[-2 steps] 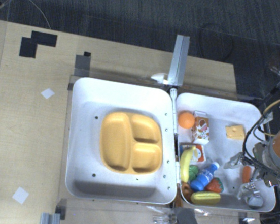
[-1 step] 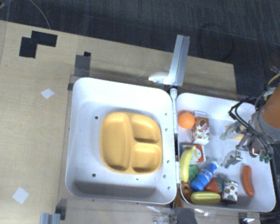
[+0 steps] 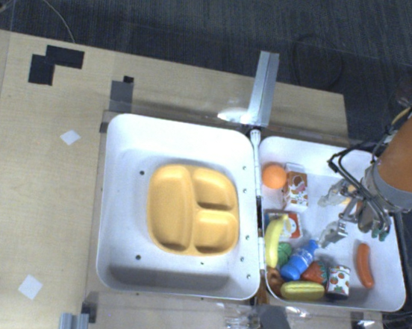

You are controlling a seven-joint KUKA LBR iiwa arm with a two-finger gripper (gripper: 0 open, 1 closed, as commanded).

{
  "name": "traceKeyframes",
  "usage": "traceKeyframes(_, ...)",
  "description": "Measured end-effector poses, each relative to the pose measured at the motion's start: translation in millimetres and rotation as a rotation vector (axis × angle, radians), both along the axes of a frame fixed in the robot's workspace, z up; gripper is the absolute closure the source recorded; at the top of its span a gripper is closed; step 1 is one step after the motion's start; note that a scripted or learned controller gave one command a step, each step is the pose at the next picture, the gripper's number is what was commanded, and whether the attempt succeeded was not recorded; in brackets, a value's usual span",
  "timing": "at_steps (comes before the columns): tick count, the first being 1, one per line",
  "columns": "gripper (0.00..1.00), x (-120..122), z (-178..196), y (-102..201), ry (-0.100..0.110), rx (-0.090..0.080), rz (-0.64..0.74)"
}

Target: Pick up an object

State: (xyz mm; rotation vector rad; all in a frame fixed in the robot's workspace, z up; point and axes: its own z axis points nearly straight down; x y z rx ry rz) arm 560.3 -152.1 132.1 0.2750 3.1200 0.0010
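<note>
Silver-fingered tool [image 3: 335, 213] hangs with fingers spread and nothing between them, we note, over the right bin [image 3: 392, 297], where an orange ball [image 3: 274, 176], banana [image 3: 274, 239] and blue bottle [image 3: 297, 261] lie.

A pale wooden bench [image 3: 28, 197] with black patches [image 3: 56, 63] stands on dark carpeted floor [image 3: 211, 10].
</note>
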Motion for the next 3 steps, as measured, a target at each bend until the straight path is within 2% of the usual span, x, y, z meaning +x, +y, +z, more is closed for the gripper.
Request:
traceKeyframes(1, 0.00, -21, -42, -2, -0.007, -0.003, 0.011)
traceKeyframes(2, 0.00, -37, -41, -55, 0.000, -0.004, 0.166)
traceKeyframes(3, 0.00, -68, -42, -54, -0.008, -0.007, 0.213)
